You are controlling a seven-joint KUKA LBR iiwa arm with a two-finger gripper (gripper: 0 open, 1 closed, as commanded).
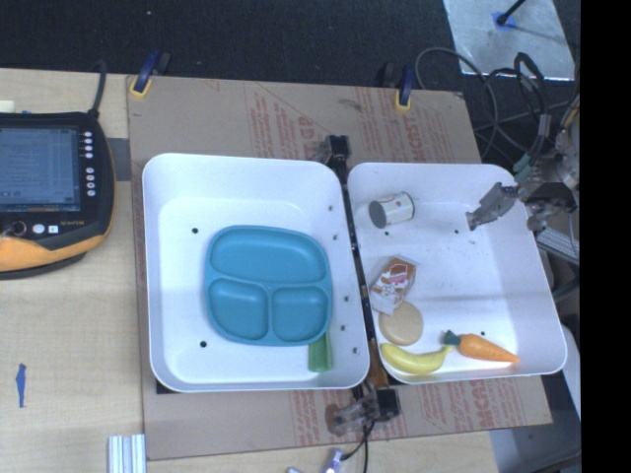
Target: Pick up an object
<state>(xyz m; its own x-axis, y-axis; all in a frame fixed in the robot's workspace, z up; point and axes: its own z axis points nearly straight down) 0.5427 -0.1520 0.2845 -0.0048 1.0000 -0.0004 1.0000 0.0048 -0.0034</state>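
On the tabletop you have two white bins side by side. Your left bin holds a big blue plate with three parts, and a small green block leans by the plate's lower right corner. Your right bin holds the small things you can pick from. A yellow banana lies along the bottom wall, and an orange carrot lies just beside it on the right. A round tan cookie sits right above the banana, touching a small red and white carton. A little white cup lies on its side near the top, well apart from the rest. Your gripper hangs over the top right part of that bin, and nothing is in it. You cannot tell if the fingers are spread or pressed together, as they look too dark and small. It seems you are at the first step, reaching in, with nothing picked yet. Next you will likely need to choose one thing, maybe the cup since it lies alone, line up over it, go down, and close on it.
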